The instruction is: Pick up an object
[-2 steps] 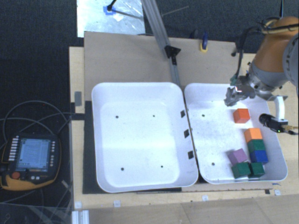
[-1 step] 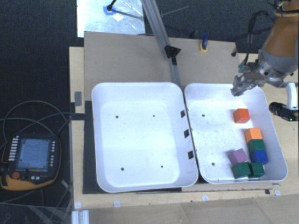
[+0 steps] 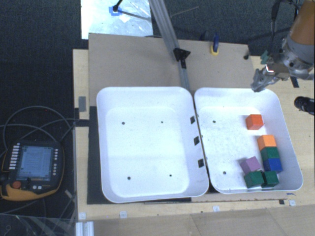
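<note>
The right bin (image 3: 231, 181) holds several small blocks along its right side. A red-orange block (image 3: 254, 122) lies alone, higher up. Below it come an orange block (image 3: 267, 141), a dark green block (image 3: 269, 153), a blue block (image 3: 273, 164), a purple block (image 3: 251, 164) and two green blocks (image 3: 261, 179) at the front. My gripper (image 3: 259, 81) hangs over the bin's far rim, up and slightly right of the red-orange block, with nothing seen in it. Its fingers are too small and blurred to read.
The left bin (image 3: 106, 146) sits beside the right one, with a divider edge (image 3: 197, 140) between them. A metal pole (image 3: 165, 18) slants across the back. A teach pendant (image 3: 32, 170) with cables lies on the floor at left.
</note>
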`<state>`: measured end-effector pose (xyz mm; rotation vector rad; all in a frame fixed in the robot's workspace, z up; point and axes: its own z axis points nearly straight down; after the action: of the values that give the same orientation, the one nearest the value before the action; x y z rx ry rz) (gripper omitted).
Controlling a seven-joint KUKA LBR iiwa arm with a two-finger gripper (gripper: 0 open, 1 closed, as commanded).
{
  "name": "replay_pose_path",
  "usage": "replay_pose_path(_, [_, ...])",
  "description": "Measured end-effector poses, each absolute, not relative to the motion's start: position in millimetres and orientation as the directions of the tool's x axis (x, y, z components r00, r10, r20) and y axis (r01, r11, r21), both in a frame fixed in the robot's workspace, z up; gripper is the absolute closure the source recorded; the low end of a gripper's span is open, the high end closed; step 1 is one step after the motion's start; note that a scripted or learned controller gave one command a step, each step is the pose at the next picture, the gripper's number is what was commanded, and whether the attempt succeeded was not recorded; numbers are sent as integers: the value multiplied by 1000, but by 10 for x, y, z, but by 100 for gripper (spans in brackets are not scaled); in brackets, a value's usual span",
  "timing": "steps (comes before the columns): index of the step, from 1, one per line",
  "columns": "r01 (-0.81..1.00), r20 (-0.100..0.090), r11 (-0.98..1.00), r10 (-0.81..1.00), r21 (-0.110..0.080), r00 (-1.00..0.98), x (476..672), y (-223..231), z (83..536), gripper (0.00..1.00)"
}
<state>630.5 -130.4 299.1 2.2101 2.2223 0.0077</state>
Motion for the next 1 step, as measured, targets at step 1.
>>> replay_pose_path(1, [1000,1,9,1000,1,-9,6275,-806,2788,100])
